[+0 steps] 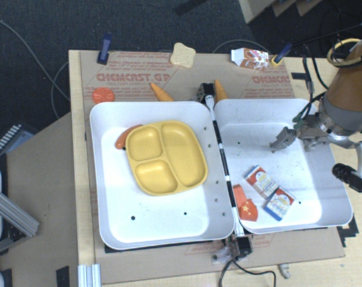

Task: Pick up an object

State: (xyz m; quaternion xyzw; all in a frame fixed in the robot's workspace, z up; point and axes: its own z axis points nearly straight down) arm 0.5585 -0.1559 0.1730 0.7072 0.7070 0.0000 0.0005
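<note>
worktop: brown board with red lettering, carries two shallow white bins side by side, touching along a dark centre seam.

left bin: a yellow divided tray with three compartments sits in the upper middle. an orange-red sausage-like piece pokes out from under the tray's upper left edge. lower half of this bin is bare white floor.

right bin: three small items grouped low and left of centre. a small carton with red and white print; a second carton with blue edge just below and right of it, the two touching or nearly so; a red packet with a yellow mark against the centre seam. upper half and right side of this bin floor are open.

arm: enters from the right, orange band at the top right edge, grey wrist below it, over the right bin's upper right part. gripper points left and down, above the bin floor, well apart from the cartons. fingers look close together with nothing between them; gap hard to judge from this angle.

outside the bins, on the board's far strip: bread-shaped piece, blue clip, orange disc, carrot-like piece, a red and white carton lying flat.
</note>
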